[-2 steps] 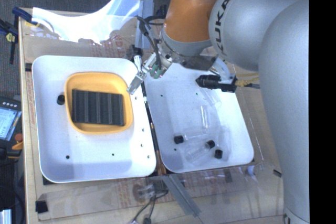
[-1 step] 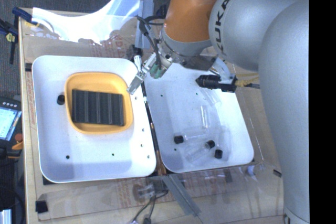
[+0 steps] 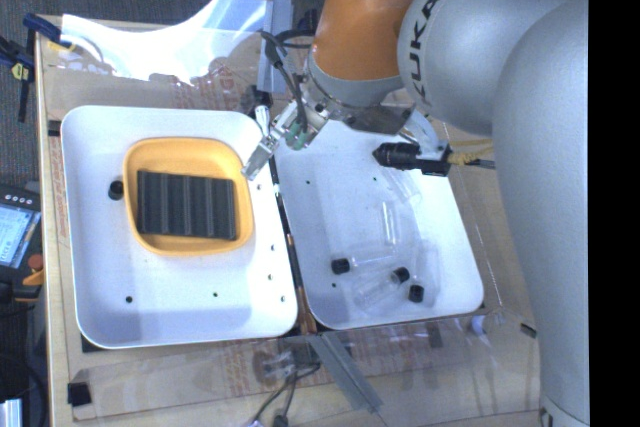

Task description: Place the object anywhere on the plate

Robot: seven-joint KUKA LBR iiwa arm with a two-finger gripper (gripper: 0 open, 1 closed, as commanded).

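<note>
yellow plate (image 3: pixel 186 158) in the left bin (image 3: pixel 90 305), gripper (image 3: pixel 262 150) at the plate's right rim

the plate is a rounded yellow square with a dark ribbed slab (image 3: pixel 190 203) lying in its well; a small black piece (image 3: pixel 116 188) sits on the bin floor just left of the plate. right of the plate the gripper's thin metal fingers reach down to its upper right corner, and whether they are released or clenched on anything cannot be told; the arm (image 3: pixel 470 45) above hides the wrist. further right of the plate, the right bin (image 3: pixel 330 195) holds clear tubes (image 3: pixel 388 223) that are hard to make out against the white, with black caps (image 3: pixel 341 265) beside them. which of these is the object for the plate cannot be told.
</note>
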